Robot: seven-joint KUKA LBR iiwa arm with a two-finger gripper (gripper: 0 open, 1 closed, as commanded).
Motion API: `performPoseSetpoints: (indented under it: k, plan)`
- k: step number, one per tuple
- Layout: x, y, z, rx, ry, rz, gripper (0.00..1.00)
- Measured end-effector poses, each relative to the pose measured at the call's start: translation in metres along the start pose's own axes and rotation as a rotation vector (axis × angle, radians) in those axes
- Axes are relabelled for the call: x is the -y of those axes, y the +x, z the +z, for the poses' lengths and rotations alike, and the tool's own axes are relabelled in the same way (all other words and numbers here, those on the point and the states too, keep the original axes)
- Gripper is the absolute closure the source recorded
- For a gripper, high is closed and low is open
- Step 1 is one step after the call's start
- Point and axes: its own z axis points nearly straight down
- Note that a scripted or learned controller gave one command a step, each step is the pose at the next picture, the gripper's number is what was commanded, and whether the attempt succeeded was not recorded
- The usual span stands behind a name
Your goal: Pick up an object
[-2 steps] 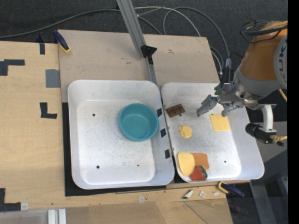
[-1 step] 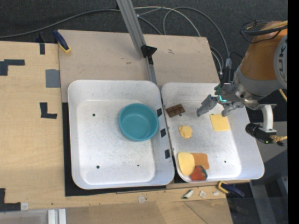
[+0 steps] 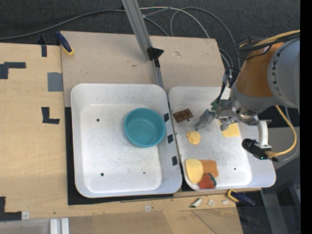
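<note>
My gripper (image 3: 215,123) hovers over the middle of the right bin (image 3: 253,177), open, with nothing between its fingers. One finger (image 3: 203,121) points down-left, towards a small round yellow piece (image 3: 194,138) just below it. The other finger (image 3: 225,125) sits at the edge of a pale yellow square piece (image 3: 232,131). A brown chocolate-like block (image 3: 183,115) lies to the gripper's left near the bin's inner wall. At the bin's front lie a yellow slab (image 3: 194,170), an orange piece (image 3: 210,166) and a red piece (image 3: 207,181), touching each other.
A teal bowl (image 3: 144,126) stands in the left bin (image 3: 92,179), near its right wall. A slanted metal pole (image 3: 141,30) rises behind the bins. Cables loop across the back, and a black fitting (image 3: 253,147) hangs off the arm over the right bin's edge.
</note>
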Motion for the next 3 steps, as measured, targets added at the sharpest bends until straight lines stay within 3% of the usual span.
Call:
performPoseSetpoints:
  k: [1, 2, 3]
  plan:
    - [-0.007, 0.006, 0.050, 0.000, 0.000, 0.000, 0.00]
    - [-0.008, 0.006, 0.075, 0.002, -0.007, 0.000, 0.00]
    - [-0.008, 0.007, 0.064, 0.001, -0.007, -0.002, 1.00]
